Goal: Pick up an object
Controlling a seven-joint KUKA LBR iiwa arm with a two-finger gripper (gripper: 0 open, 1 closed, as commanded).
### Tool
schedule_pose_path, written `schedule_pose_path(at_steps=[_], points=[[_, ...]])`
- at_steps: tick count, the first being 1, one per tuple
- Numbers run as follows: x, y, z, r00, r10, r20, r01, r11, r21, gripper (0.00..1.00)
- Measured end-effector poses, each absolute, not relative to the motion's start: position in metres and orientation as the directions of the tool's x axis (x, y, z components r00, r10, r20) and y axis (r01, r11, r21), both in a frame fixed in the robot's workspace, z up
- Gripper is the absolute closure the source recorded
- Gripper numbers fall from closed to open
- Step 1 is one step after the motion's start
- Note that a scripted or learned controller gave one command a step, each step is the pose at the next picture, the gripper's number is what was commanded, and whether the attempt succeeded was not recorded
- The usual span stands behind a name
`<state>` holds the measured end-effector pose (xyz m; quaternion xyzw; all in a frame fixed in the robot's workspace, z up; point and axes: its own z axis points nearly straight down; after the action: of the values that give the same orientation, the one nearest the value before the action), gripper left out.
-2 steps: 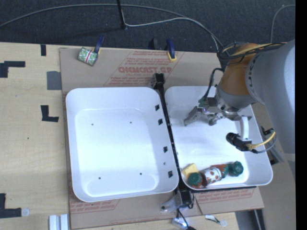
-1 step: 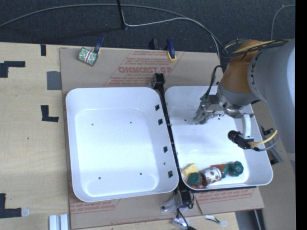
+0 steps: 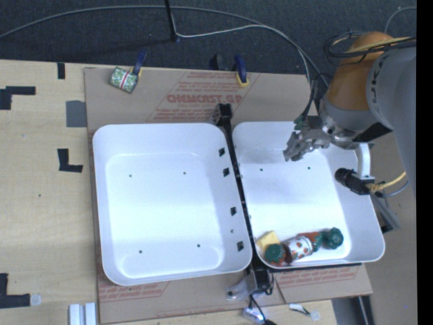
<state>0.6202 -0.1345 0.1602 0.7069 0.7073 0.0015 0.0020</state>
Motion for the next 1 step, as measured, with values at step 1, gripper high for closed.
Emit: schedule_pose_path(at_steps=[1], points=[[0.6236,-0.128,0.2207,-0.001,1.0,-0.001,1.0,0.001,0.005,1.0]])
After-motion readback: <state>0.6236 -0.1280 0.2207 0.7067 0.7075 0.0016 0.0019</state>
